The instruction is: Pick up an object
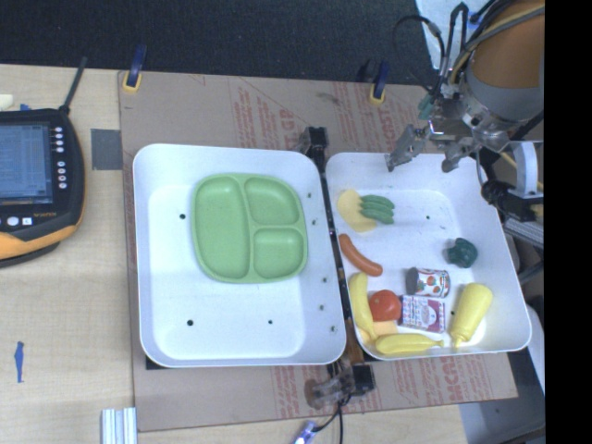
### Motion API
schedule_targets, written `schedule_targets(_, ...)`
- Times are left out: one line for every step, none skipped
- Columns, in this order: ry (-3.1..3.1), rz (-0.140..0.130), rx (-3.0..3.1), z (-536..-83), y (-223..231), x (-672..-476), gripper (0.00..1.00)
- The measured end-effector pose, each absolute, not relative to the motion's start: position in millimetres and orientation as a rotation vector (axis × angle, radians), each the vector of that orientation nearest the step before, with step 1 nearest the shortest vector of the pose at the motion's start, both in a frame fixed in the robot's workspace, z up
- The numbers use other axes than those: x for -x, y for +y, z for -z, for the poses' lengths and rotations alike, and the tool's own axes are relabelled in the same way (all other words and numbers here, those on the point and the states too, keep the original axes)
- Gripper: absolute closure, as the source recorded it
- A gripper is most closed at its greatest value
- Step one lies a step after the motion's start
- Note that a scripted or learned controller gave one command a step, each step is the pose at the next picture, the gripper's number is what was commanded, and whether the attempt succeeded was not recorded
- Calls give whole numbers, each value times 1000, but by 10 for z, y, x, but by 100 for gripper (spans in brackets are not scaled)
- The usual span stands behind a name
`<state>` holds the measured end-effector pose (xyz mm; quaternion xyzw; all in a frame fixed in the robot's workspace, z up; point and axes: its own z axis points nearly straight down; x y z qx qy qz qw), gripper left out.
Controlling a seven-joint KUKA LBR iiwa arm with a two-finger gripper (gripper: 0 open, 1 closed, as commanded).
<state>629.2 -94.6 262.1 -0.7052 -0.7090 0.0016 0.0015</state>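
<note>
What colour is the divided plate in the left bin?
Light green, the divided plate, seen best in the camera view.

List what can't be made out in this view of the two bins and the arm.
- Arm: cut off by the top edge of the camera view, so its upper links are unseen.
- Small red-and-white carton and can: their print is too small to read.
- Banana: partly covered by the tomato.
- Handheld screen: cut by the left edge, its display text illegible.
</note>
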Motion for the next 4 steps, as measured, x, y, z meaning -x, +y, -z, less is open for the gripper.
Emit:
schedule_targets(-2225, -7, 2214, -1847, -1067, -5729, 0)
schedule_targets(-2225, -8, 2211, -905, -1005, -6060, 0)
schedule_targets(-2225, -2, 2215, -921, -1100, -6466, 0)
schedule_targets(-2231, 4, 2215, -1059, -1102, -6490, 100)
